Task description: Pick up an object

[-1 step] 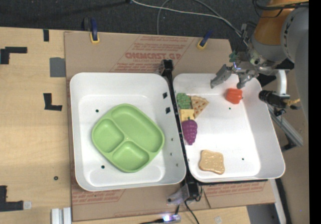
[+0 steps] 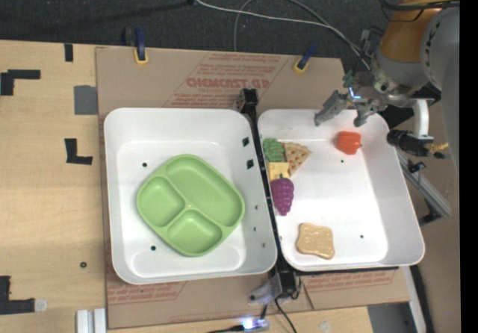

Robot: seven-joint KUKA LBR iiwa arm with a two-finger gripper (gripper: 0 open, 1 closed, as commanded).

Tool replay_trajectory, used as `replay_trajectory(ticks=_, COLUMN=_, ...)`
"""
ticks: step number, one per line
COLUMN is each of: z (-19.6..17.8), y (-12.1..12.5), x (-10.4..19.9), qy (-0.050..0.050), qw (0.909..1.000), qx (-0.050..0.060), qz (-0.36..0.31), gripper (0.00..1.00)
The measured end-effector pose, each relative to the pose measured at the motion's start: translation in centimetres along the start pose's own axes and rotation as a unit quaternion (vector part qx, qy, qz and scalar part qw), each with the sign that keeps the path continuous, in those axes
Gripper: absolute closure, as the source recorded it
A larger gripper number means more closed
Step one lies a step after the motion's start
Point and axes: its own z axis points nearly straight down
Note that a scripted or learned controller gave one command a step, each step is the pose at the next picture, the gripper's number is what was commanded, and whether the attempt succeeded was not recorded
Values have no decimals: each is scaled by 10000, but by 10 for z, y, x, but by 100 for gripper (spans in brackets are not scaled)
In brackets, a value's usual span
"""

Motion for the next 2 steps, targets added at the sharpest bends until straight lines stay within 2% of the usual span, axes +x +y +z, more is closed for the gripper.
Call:
replay_trajectory(ticks=1, z=59, y=-1, x=-9, qy=-2, qw=10000, qx=25, qz=3, gripper=0)
replay_trajectory(ticks=2, z=112, y=-2, x=-8, qy=-7, qw=10000, qx=5, qz=-4, gripper=0)
